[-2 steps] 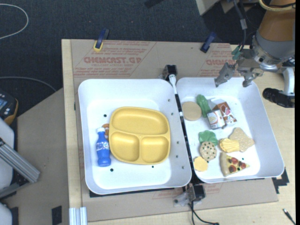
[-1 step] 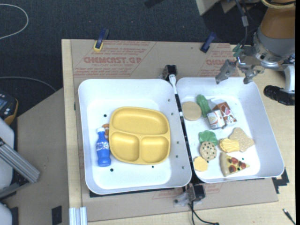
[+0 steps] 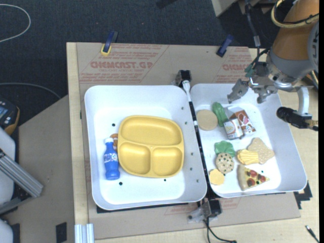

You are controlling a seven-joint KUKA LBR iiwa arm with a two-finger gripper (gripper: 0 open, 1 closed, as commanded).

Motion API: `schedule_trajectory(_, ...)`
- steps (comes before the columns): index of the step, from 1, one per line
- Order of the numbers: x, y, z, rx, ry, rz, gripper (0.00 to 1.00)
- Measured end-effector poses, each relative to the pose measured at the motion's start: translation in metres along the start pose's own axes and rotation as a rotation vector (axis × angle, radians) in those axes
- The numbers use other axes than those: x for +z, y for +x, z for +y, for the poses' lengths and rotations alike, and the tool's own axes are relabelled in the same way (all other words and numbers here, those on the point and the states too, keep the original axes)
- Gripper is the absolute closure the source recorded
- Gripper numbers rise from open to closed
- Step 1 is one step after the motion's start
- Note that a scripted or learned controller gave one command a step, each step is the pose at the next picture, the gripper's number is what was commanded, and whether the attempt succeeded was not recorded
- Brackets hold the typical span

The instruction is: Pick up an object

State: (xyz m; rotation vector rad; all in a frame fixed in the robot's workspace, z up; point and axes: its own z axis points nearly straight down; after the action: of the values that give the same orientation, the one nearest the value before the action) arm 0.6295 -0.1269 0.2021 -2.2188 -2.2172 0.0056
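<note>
My gripper hangs over the far edge of the right bin, its two fingers spread open with nothing between them. Just below it in that bin lie a green pickle, a round tan cookie, a small carton and a red-and-white packet. Nearer the front are a green leafy piece, a chocolate-chip cookie, a yellow chip, a cracker, a pizza slice and a yellow disc.
The left bin holds a yellow divided plate and a blue bottle lying to its left. A black clip sits where the bins meet at the back. Blue clamps hold the board's far edge.
</note>
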Motion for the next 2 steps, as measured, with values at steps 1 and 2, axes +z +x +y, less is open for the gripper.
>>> schedule_trajectory(1,0.051,-0.003,-0.01,0.0,-0.001,0.0,0.0)
schedule_trajectory(2,0.097,0.005,-0.01,-0.001,-0.011,-0.007,0.0)
